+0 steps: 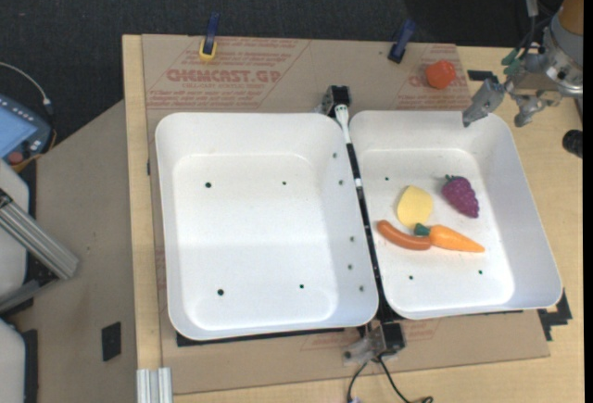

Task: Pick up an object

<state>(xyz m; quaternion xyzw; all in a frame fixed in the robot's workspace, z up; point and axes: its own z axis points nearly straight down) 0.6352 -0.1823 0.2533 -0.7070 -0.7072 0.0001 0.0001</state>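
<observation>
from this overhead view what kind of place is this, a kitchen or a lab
Most likely a robotics lab test bench, not a kitchen. Two shallow white plastic bins sit clamped on a brown board, the food is toys such as a plastic orange carrot and purple grapes, and a grey metal gripper hangs above.

Brown board-topped bench (278,68), two shallow white bins side by side, left bin (250,220), right bin (519,207), small orange object (441,74) near far edge, clamps at back edge, yellow-blue (209,40), blue (402,41)
</observation>
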